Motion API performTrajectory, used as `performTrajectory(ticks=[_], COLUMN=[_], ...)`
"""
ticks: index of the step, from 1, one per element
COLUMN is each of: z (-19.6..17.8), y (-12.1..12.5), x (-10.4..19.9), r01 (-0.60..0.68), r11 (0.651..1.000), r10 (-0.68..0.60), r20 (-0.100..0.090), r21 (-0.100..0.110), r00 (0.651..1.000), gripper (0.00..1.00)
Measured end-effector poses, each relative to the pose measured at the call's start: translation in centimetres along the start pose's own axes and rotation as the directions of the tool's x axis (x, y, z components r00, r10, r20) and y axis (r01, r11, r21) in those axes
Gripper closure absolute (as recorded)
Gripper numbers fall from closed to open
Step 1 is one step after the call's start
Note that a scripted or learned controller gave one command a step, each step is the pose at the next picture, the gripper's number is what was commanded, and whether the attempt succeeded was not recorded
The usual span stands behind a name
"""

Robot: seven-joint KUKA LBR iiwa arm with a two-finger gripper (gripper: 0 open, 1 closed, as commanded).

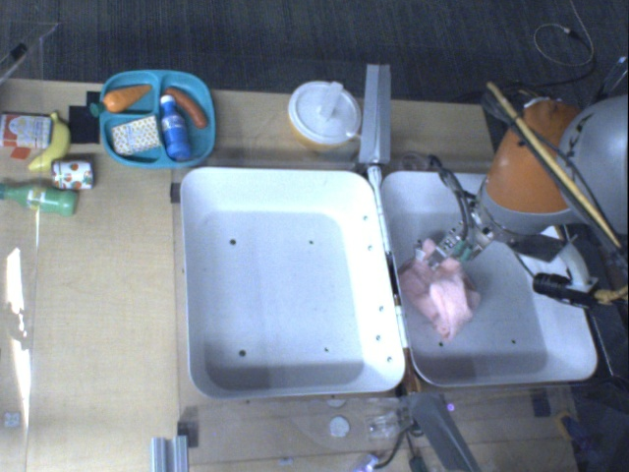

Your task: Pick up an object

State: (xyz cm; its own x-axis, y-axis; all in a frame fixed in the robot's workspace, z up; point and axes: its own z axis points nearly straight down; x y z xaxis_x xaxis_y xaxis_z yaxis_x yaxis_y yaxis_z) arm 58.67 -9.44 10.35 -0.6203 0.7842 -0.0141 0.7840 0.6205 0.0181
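Note:
A crumpled pale pink cloth-like object [440, 296] lies in the right bin [550, 357], near its left wall. My gripper [444, 249] is low over the object's upper edge, touching or nearly touching it. The grey arm with its orange band [526, 170] reaches in from the right above the bin. The left bin [285, 278] sits beside it.
Behind the bins stand a yellow cup with a white lid [324, 114] and a blue divided tray [157, 116] of toy food. A banana, a small can and a green bottle [39, 199] lie at the far left. Cables hang off the arm at the right.

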Motion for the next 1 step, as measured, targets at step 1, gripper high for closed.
performTrajectory(ticks=[1], z=[-8.15], y=[7.63], x=[-1.06], r01=[-0.128], r11=[0.992], r10=[0.128], r20=[-0.007], r21=[0.013], r00=[0.992], gripper=[1.0])
